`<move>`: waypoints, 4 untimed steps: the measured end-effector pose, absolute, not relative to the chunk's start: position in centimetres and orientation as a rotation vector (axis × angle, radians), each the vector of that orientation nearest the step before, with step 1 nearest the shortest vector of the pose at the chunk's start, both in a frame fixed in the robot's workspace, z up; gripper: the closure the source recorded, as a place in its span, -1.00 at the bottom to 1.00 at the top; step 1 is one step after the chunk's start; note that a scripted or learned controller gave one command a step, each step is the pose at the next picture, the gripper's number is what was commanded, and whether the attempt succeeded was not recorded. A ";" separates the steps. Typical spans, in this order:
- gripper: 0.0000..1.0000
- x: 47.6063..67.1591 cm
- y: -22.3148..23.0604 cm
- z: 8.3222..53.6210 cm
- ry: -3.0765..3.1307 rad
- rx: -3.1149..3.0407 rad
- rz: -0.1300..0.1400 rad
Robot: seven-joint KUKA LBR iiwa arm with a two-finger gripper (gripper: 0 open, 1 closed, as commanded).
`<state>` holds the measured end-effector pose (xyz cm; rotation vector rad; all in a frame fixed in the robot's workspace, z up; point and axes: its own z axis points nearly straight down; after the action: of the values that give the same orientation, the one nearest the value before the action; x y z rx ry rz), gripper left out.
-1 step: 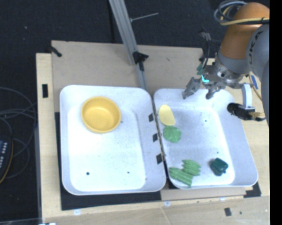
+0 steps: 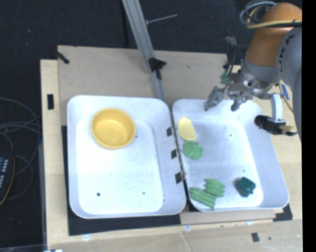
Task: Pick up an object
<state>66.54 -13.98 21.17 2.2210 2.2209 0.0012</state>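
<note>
Over the upper rim of the right bin, right of centre: gripper, fingers apart, clamped on nothing. Below, 5 pieces: pale yellow piece, green leafy piece, 2 green pods, dark teal block. Left bin: yellow bowl.

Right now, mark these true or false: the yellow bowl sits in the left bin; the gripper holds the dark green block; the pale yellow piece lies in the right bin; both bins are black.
1. The yellow bowl sits in the left bin. True.
2. The gripper holds the dark green block. False: nothing is between its spread fingers, and the block lies at the right bin's near corner.
3. The pale yellow piece lies in the right bin. True.
4. Both bins are black. False: they are white.
</note>
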 end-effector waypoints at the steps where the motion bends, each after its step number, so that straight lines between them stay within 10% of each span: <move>1: -1.00 67.0 -13.6 15.2 2.224 2.223 -0.004; 2: -1.00 66.9 -13.6 9.9 2.223 2.223 -0.004; 3: 1.00 67.1 -13.7 11.3 2.220 2.219 0.001; 4: 1.00 66.5 -13.8 15.9 2.218 2.220 0.005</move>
<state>66.50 -13.77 15.90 2.2198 2.2178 0.0045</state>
